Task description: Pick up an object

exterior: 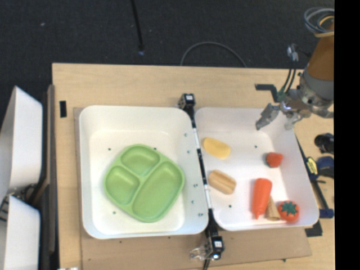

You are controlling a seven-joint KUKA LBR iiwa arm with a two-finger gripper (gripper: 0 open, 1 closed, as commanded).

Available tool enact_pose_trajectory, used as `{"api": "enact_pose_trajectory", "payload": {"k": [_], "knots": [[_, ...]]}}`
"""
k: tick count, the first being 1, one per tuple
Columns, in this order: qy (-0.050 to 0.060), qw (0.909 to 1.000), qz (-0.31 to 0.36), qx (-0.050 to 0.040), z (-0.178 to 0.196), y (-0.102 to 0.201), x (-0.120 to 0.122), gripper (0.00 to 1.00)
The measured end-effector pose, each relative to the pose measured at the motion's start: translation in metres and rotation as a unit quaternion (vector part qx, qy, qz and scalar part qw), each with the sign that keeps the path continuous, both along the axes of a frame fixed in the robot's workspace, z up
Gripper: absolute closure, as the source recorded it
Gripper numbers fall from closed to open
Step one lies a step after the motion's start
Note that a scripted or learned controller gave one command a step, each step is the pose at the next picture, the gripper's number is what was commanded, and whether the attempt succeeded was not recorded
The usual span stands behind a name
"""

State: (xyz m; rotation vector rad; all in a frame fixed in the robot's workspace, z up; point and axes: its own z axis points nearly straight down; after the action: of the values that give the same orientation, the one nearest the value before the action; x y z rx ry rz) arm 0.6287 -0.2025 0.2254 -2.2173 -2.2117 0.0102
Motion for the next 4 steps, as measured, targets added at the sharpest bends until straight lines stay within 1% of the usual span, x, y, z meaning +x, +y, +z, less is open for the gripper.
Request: {"api": "enact_pose_trajectory", "payload": {"k": [1,3,4], "knots": [[-0.007,1.0,0.001,-0.0011,0.009,0.001,0.003,0.0],[-0.005,1.0,0.0,-0.0027,-0.075,-0.002,0.006,0.0],[-0.005,1.0,0.0,-0.0027,-0.127,-0.004,0.005,0.0]]}}
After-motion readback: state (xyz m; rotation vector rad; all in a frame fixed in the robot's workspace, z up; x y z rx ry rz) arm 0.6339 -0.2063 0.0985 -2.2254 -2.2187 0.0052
